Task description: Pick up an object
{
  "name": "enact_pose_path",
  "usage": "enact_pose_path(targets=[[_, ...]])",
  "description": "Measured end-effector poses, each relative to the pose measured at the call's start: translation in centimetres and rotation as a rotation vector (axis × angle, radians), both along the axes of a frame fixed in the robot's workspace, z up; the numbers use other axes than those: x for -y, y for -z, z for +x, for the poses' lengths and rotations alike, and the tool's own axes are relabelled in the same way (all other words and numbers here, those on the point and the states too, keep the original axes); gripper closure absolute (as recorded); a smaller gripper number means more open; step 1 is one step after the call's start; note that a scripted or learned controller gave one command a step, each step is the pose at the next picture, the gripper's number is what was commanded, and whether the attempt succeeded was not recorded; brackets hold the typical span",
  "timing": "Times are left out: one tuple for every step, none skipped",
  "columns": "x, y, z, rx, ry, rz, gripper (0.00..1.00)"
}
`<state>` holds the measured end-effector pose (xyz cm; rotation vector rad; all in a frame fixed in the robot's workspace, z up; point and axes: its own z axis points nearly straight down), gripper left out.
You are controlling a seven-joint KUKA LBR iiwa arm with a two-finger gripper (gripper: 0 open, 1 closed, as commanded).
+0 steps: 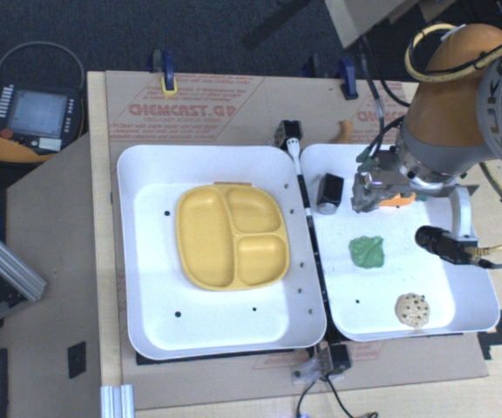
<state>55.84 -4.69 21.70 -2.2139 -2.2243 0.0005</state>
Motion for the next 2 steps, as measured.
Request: enact_pose_path(targets=[[-4.5, -0.6, 0.3, 0.004, -0.001, -0.001, 1.0], [-10.1, -1.6, 0.6, 0.005, -0.001, -0.001, 1.0]])
